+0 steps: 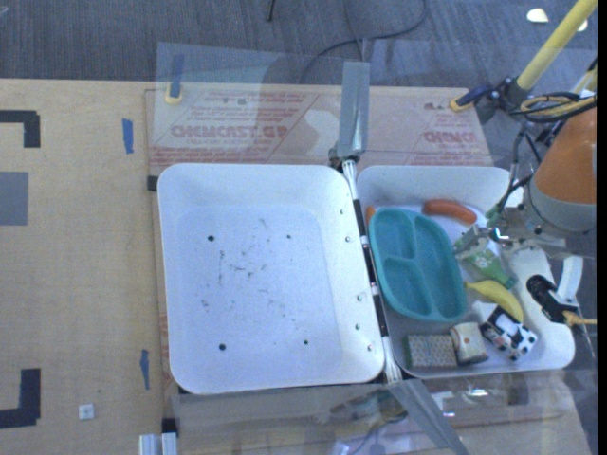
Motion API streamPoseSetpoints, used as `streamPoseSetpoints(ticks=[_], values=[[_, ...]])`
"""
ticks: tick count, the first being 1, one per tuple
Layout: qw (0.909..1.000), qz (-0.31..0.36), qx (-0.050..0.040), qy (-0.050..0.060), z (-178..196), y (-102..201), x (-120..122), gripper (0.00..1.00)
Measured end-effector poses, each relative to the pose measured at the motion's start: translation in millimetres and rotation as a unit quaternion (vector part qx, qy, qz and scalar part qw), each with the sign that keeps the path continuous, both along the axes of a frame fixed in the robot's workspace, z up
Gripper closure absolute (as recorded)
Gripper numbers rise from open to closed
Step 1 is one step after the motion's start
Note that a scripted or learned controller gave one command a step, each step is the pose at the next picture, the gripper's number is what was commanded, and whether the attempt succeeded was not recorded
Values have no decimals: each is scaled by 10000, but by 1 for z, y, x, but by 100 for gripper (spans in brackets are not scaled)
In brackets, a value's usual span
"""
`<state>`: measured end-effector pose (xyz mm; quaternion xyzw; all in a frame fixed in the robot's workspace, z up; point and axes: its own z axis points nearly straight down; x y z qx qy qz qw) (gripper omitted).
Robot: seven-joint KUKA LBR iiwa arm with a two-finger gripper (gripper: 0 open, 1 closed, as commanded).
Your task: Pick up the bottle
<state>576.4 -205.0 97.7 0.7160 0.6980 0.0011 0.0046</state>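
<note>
Gripper (500,234) low over right bin (427,174), near its right edge; grip state: cannot tell. Bottle (479,252), likely greenish item between tray (417,265) and gripper. Centre over it before you close.

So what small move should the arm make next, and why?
Probably a short descent: the gripper hangs over the right-hand white bin, beside a small green and white item, likely the bottle, which lies between the teal divided plastic tray and the yellow banana.
</note>
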Motion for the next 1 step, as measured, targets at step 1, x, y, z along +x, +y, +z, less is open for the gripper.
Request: streamPoseSetpoints(ticks=[1], values=[[10000, -7, 7, -1, 9, 0, 0, 100]])
